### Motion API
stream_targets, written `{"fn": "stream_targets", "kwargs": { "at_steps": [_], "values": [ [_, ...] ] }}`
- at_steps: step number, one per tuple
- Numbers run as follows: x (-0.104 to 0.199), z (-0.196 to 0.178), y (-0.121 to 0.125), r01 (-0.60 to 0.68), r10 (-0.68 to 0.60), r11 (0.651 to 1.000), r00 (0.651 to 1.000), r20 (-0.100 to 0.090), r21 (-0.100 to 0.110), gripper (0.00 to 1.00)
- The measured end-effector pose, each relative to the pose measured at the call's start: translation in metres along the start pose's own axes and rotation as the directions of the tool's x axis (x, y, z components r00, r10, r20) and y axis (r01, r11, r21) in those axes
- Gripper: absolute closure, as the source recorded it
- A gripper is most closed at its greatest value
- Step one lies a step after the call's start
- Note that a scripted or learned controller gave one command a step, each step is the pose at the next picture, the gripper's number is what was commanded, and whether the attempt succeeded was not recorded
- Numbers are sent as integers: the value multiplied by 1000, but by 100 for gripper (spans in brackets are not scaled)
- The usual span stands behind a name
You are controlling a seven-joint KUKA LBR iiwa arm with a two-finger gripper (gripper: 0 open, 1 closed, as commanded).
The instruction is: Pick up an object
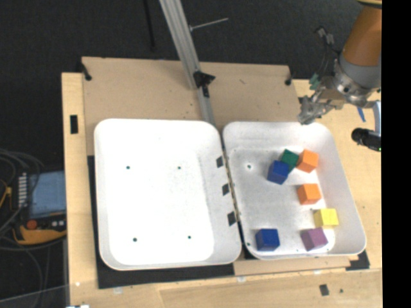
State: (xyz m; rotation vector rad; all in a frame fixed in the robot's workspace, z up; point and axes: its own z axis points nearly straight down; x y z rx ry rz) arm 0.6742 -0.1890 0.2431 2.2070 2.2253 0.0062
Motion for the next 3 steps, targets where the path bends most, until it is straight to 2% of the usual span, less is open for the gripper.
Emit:
{"fn": "stream_targets", "kwargs": {
  "at_steps": [1, 3],
  "values": [
    [50, 10, -10, -3, 3, 1000, 1000, -2, 8, 100],
    [148, 19, -15, -2, 2, 1000, 1000, -3, 9, 100]
  ]
}}
